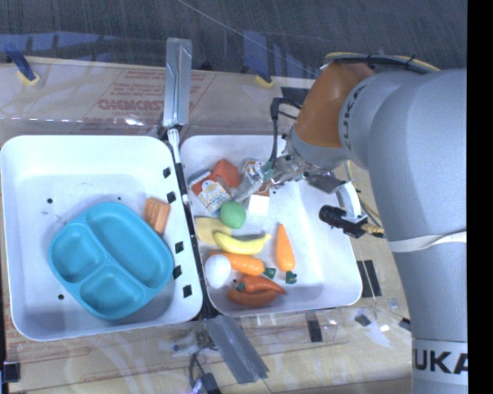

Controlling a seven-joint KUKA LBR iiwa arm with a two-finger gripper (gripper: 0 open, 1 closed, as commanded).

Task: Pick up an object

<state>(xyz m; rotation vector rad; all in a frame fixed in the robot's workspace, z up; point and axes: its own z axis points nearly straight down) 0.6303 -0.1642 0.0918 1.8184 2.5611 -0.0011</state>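
The right bin (333,290) holds a heap of toy food: an orange-red carton (216,185), a green ball (232,215), a yellow banana (240,241), two carrots (284,249) (246,263), a white egg (217,269) and a red pepper (253,290). My gripper (267,177) reaches down from the right into the bin's far part, just above a crinkled silver packet (252,171) and a small white block (258,204). Nothing is seen lifted.
The left bin (33,162) carries a blue divided tray (108,258) and an orange block (157,214) beside the dividing wall (177,195). The grey arm (411,162) covers the bench to the right of the bins.
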